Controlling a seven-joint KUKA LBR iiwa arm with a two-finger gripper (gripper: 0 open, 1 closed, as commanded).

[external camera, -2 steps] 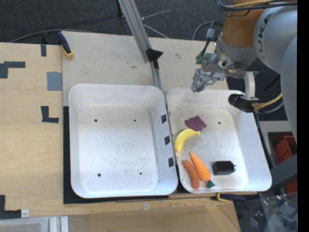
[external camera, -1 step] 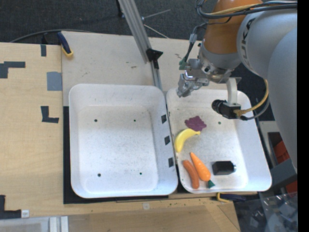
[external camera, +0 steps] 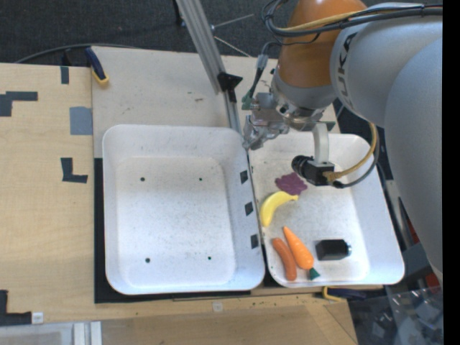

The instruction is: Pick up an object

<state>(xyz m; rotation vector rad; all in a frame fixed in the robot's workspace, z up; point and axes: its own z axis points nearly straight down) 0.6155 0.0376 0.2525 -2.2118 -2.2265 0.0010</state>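
The right white bin holds several small things. A purple piece lies near its middle, with a yellow banana just below it. Two orange carrots lie side by side near the front edge, and a black block sits to their right. My gripper hangs over the bin's far left corner, by the divide between the bins, above and to the left of the purple piece. Nothing shows in its grasp.
The left white bin lies beside the right one. A slanted metal pole rises behind the gripper. The grey arm and orange band loom over the right bin's back. A blue and yellow clamp sits at the bench's far left.
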